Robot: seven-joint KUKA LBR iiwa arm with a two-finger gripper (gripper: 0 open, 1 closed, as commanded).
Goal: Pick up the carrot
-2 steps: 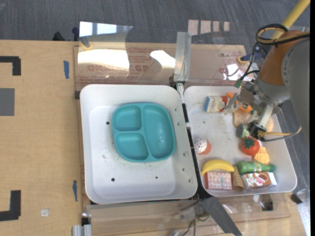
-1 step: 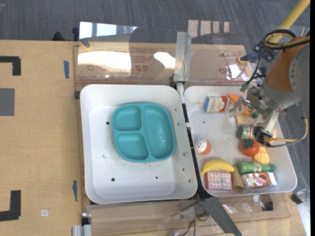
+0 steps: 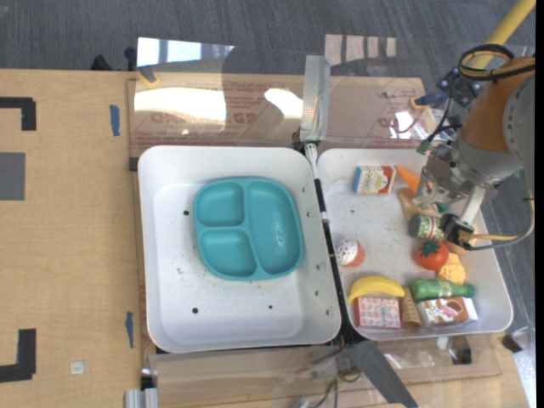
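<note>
The carrot (image 3: 407, 178) is a small orange piece lying near the back of the right bin (image 3: 497, 291), just right of a small carton. Only its left end shows, because the rest lies under the gripper. My gripper (image 3: 427, 199) hangs low over the bin's right half, directly at the carrot's right end and above a green can (image 3: 424, 226). The grey wrist and orange band reach in from the upper right.
The right bin also holds a small carton (image 3: 372, 179), a white and orange ball (image 3: 347, 252), a tomato (image 3: 432, 254), a banana (image 3: 376, 287), a green bottle (image 3: 440, 290) and small boxes along the front. A teal divided plate (image 3: 248, 227) sits in the left bin (image 3: 161, 313).
</note>
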